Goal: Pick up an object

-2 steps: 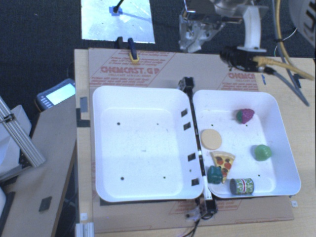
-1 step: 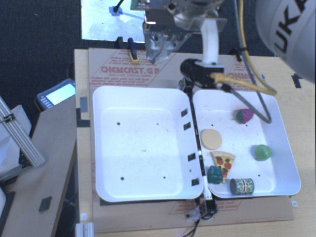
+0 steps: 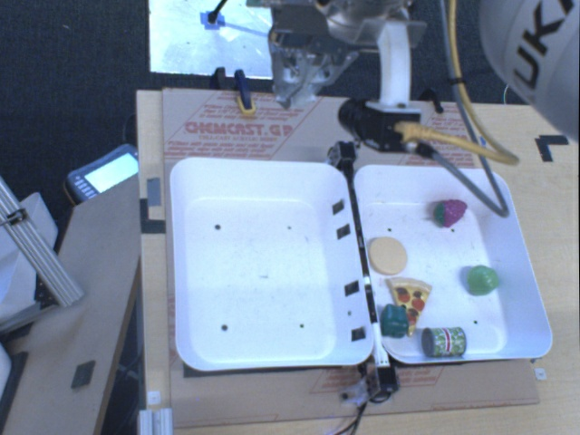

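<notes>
Both bins (image 3: 258, 175) are white, with small dark dots on their floors. Right bin contents: magenta raspberry (image 3: 449, 212), tan round cracker (image 3: 388, 255), green ball (image 3: 481, 279), yellow pizza slice (image 3: 410, 300) with red spots, teal block (image 3: 394, 320), green can (image 3: 443, 341) with a red-and-white label. The cable (image 3: 462, 145) is yellow.

Bright, even overhead light. White bins (image 3: 263, 270) close to blown out, floors nearly featureless. Only soft shadows beside items in the right bin (image 3: 507, 270). Glare patch on the reflective sheet (image 3: 181, 25) at the top edge. Gripper (image 3: 294, 93) blurred, overall image soft and grainy.
</notes>
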Available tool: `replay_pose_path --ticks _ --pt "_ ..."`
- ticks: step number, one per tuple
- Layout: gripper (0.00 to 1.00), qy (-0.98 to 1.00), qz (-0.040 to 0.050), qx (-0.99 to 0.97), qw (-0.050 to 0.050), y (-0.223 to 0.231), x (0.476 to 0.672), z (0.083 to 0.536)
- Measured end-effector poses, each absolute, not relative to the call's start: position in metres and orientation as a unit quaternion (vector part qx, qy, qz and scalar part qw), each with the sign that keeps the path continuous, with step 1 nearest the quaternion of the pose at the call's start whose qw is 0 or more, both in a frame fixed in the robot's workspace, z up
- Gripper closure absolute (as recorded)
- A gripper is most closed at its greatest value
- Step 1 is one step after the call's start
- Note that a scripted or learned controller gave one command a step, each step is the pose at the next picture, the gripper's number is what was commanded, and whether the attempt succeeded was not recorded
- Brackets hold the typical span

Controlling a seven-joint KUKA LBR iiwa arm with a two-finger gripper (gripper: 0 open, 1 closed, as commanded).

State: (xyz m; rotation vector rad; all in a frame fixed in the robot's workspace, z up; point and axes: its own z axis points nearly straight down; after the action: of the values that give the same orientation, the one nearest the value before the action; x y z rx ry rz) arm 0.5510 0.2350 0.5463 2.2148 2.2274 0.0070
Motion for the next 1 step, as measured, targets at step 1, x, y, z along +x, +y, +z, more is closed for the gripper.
replay_pose_path --ticks 1 --pt "1.0 0.704 -0.0003 0.71 0.001 0.1515 0.5859 0.5343"
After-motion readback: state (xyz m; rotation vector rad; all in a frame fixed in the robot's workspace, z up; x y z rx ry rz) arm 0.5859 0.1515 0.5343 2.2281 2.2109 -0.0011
